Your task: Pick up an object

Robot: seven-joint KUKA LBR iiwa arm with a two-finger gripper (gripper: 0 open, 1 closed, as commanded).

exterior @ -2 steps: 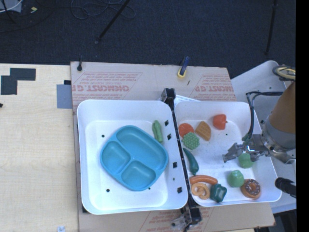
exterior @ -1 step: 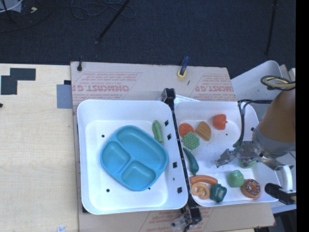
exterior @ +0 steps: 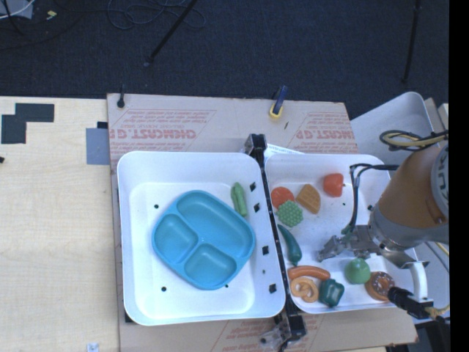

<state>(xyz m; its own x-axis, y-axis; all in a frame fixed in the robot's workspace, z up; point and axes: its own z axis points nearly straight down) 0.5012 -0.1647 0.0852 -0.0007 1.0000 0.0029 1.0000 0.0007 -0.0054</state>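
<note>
My gripper (exterior: 338,246) hangs low over the right bin (exterior: 366,169), above bare white floor near its middle. Toy foods lie around it. A green apple (exterior: 357,271) and a brown donut (exterior: 379,285) sit just to its lower right. A dark green cucumber (exterior: 290,244) lies to its left. Further back are a knobbly green ball (exterior: 290,213), an orange wedge (exterior: 309,198), a red tomato (exterior: 281,196) and a small red piece (exterior: 333,184). At the front lie a hot dog (exterior: 308,273), a pretzel (exterior: 305,290) and a green pepper (exterior: 331,292).
The left bin (exterior: 139,218) holds a blue divided plate (exterior: 203,238) and a green pickle (exterior: 239,199) by the divider. The arm's orange band (exterior: 410,193) overhangs the right bin's right side. Cardboard lies under both bins.
</note>
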